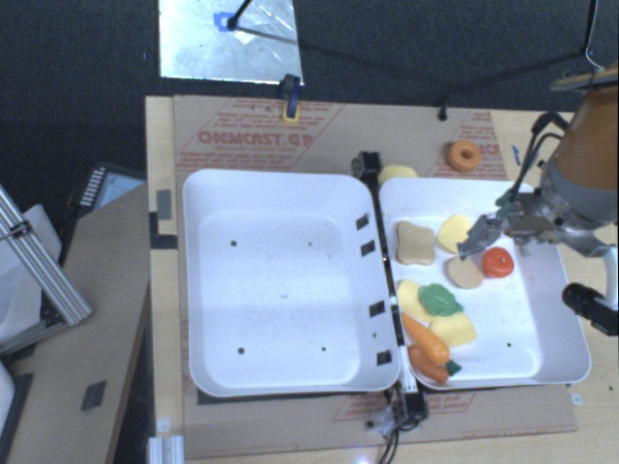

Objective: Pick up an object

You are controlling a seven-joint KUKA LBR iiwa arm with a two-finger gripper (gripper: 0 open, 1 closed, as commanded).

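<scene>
1. White plastic makes up both bins; the right bin [556, 356] serves as landmark here, and all the toy food lies in or near it
2. The tool [471, 243] hangs over the upper middle of the right bin, its dark fingers pointing down and to the left; whether they are spread or closed I cannot tell, since they blur together from this angle
3. A red tomato [498, 261] sits in the right bin just beside the tool's tip, on its right
4. A tan round piece [464, 273], perhaps a potato or cookie, lies just below the tool's tip, touching or nearly touching the tomato
5. A pale yellow piece [453, 231] rests in the right bin just to the left of the tool
6. A beige bread-shaped slice [416, 244] lies near the right bin's left wall, beside the yellow piece
7. A green leafy piece [440, 301] sits lower in the right bin, atop a yellow piece [455, 331] near the left wall
8. An orange carrot [426, 339] lies slanted along the lower left corner of the right bin
9. A doughnut [464, 156] rests on the cardboard-covered worktop [261, 133], just above the right bin's top rim
10. The left bin [280, 278] stands against the right bin's left side, joined by black clips
</scene>
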